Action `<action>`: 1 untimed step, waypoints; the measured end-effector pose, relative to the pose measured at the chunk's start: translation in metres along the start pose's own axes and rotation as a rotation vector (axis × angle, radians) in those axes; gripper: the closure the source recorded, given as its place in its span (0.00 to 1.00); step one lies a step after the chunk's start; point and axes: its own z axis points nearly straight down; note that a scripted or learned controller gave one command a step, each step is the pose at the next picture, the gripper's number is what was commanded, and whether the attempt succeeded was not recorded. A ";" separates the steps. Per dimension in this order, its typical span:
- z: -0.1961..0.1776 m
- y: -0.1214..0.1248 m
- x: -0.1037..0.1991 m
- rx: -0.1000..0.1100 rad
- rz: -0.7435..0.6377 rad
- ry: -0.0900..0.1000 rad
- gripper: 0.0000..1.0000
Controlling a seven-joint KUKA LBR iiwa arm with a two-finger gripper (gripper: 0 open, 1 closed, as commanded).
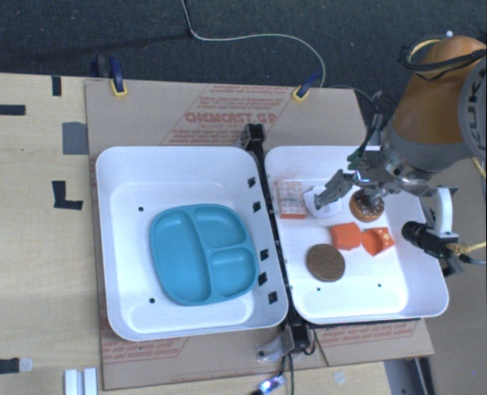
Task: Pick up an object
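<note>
My gripper [354, 196] hangs over the back part of the right bin [416, 299], open. One grey finger [334, 189] points down to the left, over a small white object [319, 205]. A round brown-and-orange item [367, 208] lies just under the other finger; nothing is held between them. An orange block [346, 235] and a smaller orange piece [378, 241] lie in front of the gripper. A dark brown disc [326, 263] rests nearer the front. A red-and-white packet [290, 197] lies by the bin's left wall.
The left bin [116, 220] holds a blue divided plate [204, 252]. A black divider [264, 212] runs between the bins. The arm's orange band [441, 81] and a black side bracket [429, 237] overhang the right bin's right edge.
</note>
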 end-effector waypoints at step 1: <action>0.066 -0.005 -0.004 0.007 0.001 0.001 0.00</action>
